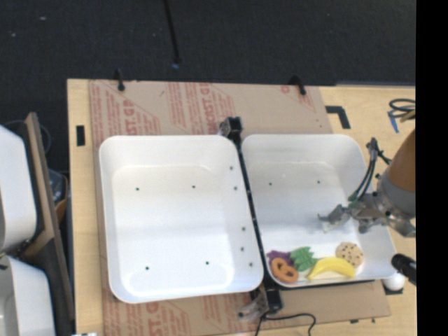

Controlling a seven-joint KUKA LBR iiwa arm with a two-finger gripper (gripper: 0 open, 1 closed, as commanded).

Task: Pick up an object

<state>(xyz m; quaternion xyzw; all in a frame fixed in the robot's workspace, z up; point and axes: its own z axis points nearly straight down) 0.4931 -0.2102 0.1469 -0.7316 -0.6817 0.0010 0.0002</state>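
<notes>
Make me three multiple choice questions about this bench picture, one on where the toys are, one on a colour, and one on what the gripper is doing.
1. Where do the toys lie?
A. Middle of the left bin
B. Near edge of the right bin
C. On the bench outside the bins

2. What colour is the banana?
A. Yellow
B. Blue
C. Red

3. Where is the gripper?
A. Over the left bin
B. Over the right bin, apart from the toys
C. Pressed onto the pretzel

Answers:
1 B: the pretzel, green toy, banana and cookie line the right bin's near edge.
2 A: it is yellow.
3 B: the gripper hangs over bare bin floor beyond them.
</notes>
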